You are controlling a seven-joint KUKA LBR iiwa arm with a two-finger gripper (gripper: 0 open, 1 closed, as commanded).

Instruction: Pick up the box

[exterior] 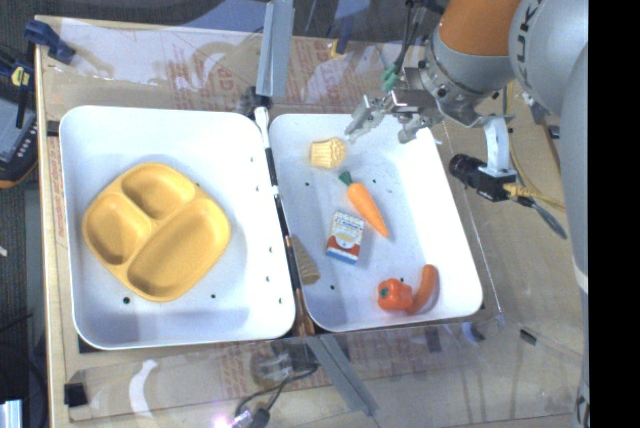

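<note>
Gripper (384,119) sits over the upper edge of the right bin (455,246), fingers spread apart, nothing between them. One finger points left toward the bin's top middle, the other hangs just right of it near the far rim. The arm (520,11) comes in from the upper right, orange band above the wrist, grey body sloping down the right side, wrist tilted down and to the left.

Right bin, top to bottom: a small yellow cupcake-shaped toy (327,153) just below and left of the gripper, near it but apart. Below that a carrot (365,207), lying at a slant, green end up. Touching or just beside the carrot's lower end, the box (345,237), small, white, red and blue, lying flat near the bin's middle. At the lower right, a tomato (394,294) against a sausage (427,287). A brown wedge (305,261) rests at the bin's left wall.

The box lies below the gripper and slightly left, well apart from it, with cupcake and carrot between.

Left bin (90,131) holds a yellow divided plate (155,231) with three compartments, near its middle.
</note>
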